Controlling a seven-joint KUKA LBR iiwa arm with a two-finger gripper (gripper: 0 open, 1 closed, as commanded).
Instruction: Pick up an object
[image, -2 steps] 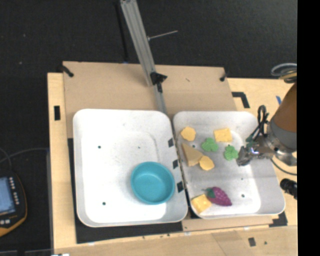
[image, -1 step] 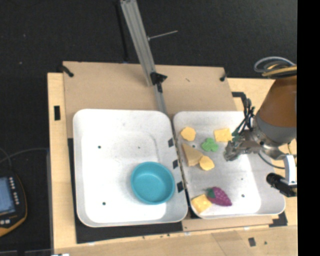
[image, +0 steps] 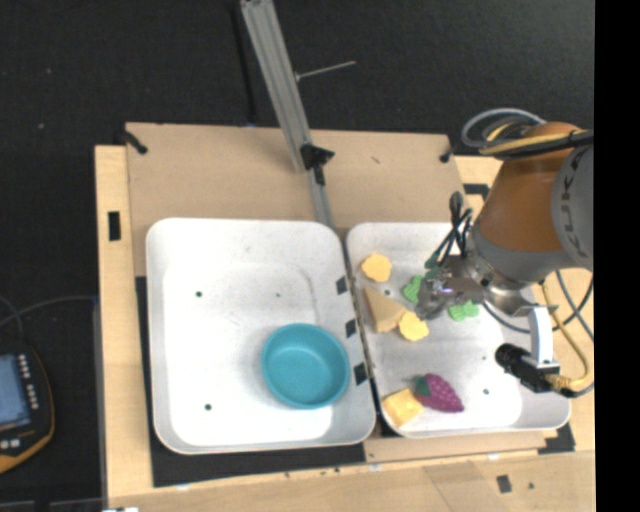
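Overhead, arm: the grey arm (image: 530, 215) with its orange band is reaching in from the right of the frame, covering part of the right bin (image: 500, 412).
Gripper: the gripper (image: 440, 292) is hanging low over the middle of the right bin; whether its jaws are spread or pressed together I cannot tell.
Green toy: a green piece (image: 412, 290) is lying just beside the gripper, with more green (image: 463, 311) peeking out to its right; the shape is half hidden.
Yellow pieces: one (image: 376, 267) sitting at the bin's upper left, one (image: 413, 327) just below the gripper, one (image: 403, 407) at the lower edge.
Wedge: a tan wedge (image: 380, 310) is resting by the bin's left wall.
Purple toy: a purple lump (image: 438, 392) is lying beside the lower yellow piece.
Left bin: the left bin (image: 200, 260) is holding a blue bowl (image: 304, 365) toward its lower right.
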